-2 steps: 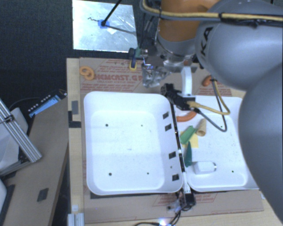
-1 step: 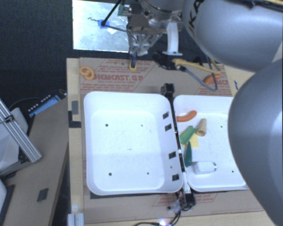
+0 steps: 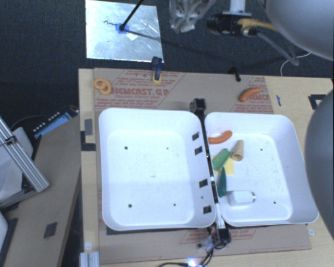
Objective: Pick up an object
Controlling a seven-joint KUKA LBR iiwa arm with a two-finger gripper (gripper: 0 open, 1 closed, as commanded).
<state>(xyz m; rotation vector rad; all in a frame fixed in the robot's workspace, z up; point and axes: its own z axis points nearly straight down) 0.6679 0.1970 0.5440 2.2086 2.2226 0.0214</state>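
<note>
Several small objects lie along the left side of the right bin [image 3: 292,156]: an orange sausage shape [image 3: 219,137], a tan cone [image 3: 237,149], a light green piece [image 3: 220,158], a yellow piece [image 3: 228,166], a dark green piece [image 3: 222,183] and a white block [image 3: 241,197]. My gripper [image 3: 188,14] hangs blurred at the top of the view, well beyond the bins' far edge and far from all these objects. Nothing is visible in it. The grey arm [image 3: 305,23] fills the top right corner.
The left bin [image 3: 151,167] sits beside the right one. On the cardboard behind the bins lie an orange ring [image 3: 102,85], another orange sausage [image 3: 249,94] and a yellow-and-blue clamp [image 3: 156,70]. A foil sheet [image 3: 124,31] lies further back. A metal frame [image 3: 21,161] stands at left.
</note>
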